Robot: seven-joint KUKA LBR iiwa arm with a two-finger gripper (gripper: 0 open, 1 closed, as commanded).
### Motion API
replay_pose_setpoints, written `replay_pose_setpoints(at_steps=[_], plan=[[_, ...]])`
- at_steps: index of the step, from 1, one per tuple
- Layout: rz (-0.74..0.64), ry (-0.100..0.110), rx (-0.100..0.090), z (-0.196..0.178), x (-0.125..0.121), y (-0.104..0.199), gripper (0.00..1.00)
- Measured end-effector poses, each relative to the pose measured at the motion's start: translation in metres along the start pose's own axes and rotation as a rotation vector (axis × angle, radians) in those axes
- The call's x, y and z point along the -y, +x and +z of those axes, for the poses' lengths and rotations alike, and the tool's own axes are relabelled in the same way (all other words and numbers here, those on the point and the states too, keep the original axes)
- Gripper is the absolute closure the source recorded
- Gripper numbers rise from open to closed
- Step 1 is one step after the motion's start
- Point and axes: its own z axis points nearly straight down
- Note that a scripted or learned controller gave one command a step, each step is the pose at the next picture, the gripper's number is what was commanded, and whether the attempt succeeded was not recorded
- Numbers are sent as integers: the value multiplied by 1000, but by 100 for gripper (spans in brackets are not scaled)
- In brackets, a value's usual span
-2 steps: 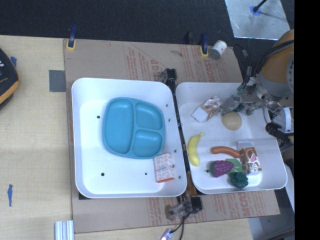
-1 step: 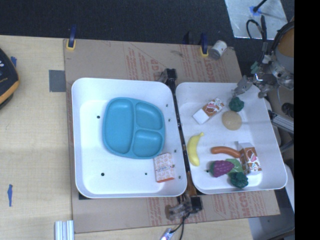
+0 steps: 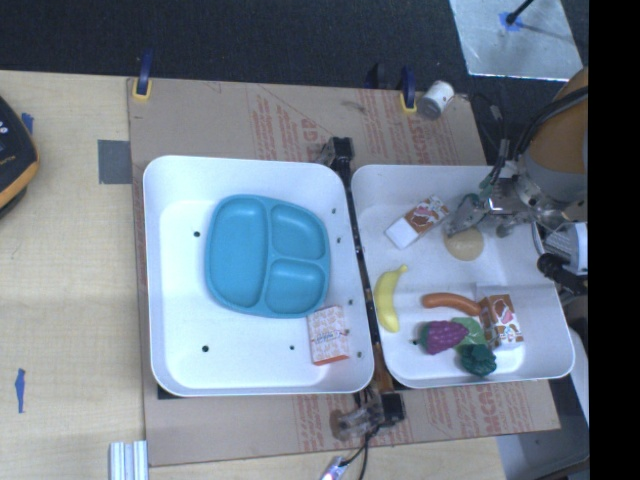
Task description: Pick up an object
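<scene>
My gripper (image 3: pixel 484 215) hangs over the back of the right bin (image 3: pixel 400 186), just above a round tan piece (image 3: pixel 464 245). A small white and red packet (image 3: pixel 418 220) lies to its left. Further forward lie a yellow banana (image 3: pixel 387 296), an orange sausage (image 3: pixel 449 302), a purple bunch of grapes (image 3: pixel 441 336), a green vegetable (image 3: pixel 478 359) and a small brown carton (image 3: pixel 501 320). Nothing shows between the fingers.
The left bin (image 3: pixel 165 268) holds a blue divided plate (image 3: pixel 268 254) and a small pink and white packet (image 3: pixel 328 334) at its front right. Clamps and cables sit at the bins' back and front edges. The arm body fills the right edge.
</scene>
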Motion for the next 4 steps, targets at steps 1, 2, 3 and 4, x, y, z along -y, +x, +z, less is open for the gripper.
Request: replay_pose_setpoints(at_steps=[1, 2, 3, 4], plan=[[1, -3, 1, 11, 128, 16, 0], [-1, -3, 1, 10, 58, 48, 0], [2, -2, 0, 10, -10, 47, 0], [-2, -6, 2, -5, -12, 45, 100]])
